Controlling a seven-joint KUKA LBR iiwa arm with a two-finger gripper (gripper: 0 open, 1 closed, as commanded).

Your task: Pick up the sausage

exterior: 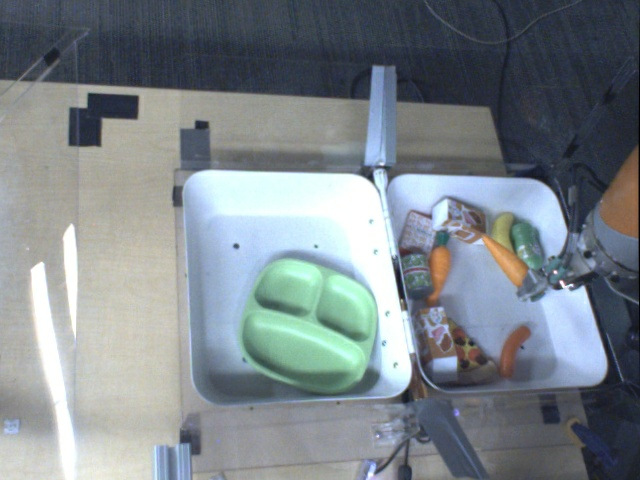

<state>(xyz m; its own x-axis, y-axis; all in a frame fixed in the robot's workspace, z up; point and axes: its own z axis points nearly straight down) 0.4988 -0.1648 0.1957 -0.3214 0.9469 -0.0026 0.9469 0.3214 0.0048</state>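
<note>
I am seeing gripper (540,280) at right bin (590,363) edge | fingers state: cannot tell | sausage (514,351) lying below-left of it, apart, not touching

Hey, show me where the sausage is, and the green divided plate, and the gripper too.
sausage (514,351): camera view, middle of its orange-red body, right bin.
green divided plate (310,325): camera view, centre where its ridges meet, left bin.
gripper (537,286): camera view, at its tips, above the right bin.
</note>
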